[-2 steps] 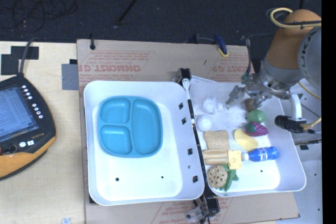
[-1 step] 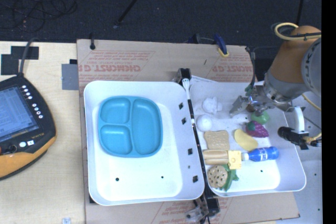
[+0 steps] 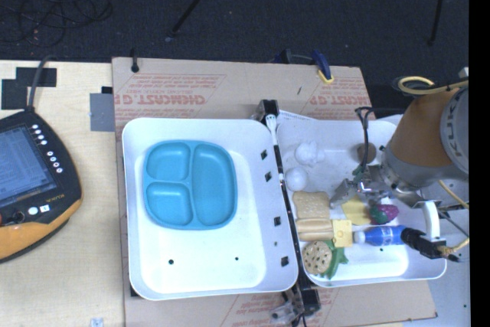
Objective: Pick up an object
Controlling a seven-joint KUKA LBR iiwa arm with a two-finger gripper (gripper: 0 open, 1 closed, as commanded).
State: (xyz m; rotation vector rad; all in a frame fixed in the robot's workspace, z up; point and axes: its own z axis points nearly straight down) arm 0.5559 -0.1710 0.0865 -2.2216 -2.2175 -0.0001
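Gripper (image 3: pixel 366 184) low inside right bin (image 3: pixel 337 135), amid clutter; grip state cannot tell. Objects heaped along bin's near side: yellow piece (image 3: pixel 355 211), blue bottle (image 3: pixel 381 236), tan blocks (image 3: pixel 311 214). Blue tray (image 3: pixel 190 184) in left bin (image 3: pixel 153 264).

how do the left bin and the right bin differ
The left bin holds one thing, a blue divided plate; the right bin holds a crowded pile of small items. The left bin stands apart from the arm; the gripper reaches down into the right bin. Both are shallow and white.

Small objs (image 3: pixel 334 222) clustered in right bin (image 3: pixel 383 266), incl. bread, bottle.
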